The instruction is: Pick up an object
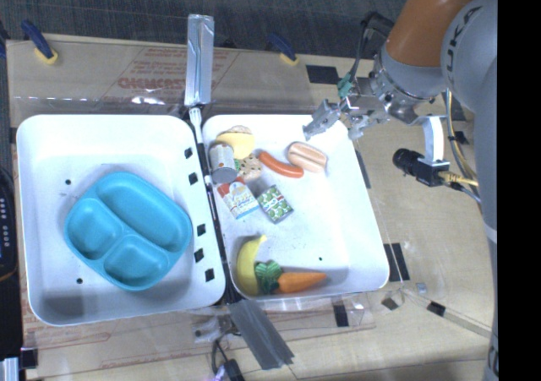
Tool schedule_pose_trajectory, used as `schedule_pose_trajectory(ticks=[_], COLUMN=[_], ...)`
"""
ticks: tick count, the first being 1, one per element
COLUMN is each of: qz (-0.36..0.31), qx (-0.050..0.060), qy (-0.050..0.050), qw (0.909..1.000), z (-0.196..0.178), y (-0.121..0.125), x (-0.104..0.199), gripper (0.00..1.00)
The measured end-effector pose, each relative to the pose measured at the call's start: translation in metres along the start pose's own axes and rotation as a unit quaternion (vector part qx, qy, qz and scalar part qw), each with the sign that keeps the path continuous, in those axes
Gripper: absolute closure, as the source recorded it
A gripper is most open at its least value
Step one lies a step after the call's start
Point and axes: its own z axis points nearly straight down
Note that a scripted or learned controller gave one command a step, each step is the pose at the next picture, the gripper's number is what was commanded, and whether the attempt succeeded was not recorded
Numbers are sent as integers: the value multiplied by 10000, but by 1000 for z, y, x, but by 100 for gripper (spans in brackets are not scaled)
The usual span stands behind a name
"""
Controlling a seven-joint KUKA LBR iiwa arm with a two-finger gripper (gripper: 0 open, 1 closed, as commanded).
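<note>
My gripper hangs over the far right corner of the right bin, open, with nothing between its fingers. Just below and left of it lies a hot dog bun, and beside that a red sausage. Further left sit a small tin can and a yellowish round item. A carton and a small green packet lie mid-bin. At the near edge are a banana and a carrot with green leaves.
The left bin holds a blue divided plate. A metal strip stands at the divider behind the bins. The arm's grey body and orange band fill the upper right.
</note>
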Motion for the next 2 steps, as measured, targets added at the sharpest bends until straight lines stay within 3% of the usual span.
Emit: schedule_pose_trajectory(ticks=[1,2], qz=[-907,-1325], qx=[-106,-10], qy=[-22,-2], qw=[9958,9912], z=[172,181], y=[18,-26], x=[36,-1], gripper=[0,0])
